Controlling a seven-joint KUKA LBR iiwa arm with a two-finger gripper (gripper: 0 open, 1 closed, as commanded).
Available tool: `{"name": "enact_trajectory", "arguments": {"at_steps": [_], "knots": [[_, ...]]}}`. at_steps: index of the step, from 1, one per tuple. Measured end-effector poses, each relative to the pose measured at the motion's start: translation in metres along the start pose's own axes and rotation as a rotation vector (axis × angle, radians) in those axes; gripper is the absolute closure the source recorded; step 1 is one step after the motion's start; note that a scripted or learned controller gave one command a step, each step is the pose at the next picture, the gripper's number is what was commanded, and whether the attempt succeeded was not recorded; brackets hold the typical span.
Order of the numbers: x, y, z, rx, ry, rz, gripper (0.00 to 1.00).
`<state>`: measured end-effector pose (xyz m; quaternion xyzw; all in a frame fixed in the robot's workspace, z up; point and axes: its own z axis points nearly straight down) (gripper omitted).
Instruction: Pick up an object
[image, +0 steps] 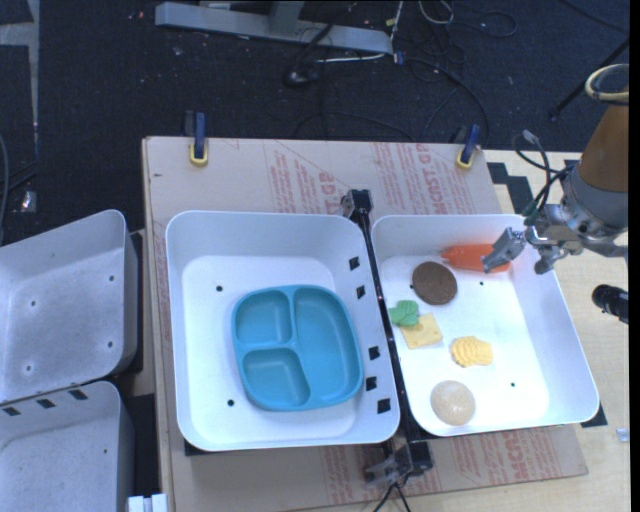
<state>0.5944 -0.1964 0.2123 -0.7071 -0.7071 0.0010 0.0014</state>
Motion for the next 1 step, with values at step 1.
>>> {"name": "enact_trajectory", "arguments": {"at_steps": [1], "knots": [[-0.0014, -0.006, 0.045, 0.001, 0.0, 0.001, 0.0]]}}
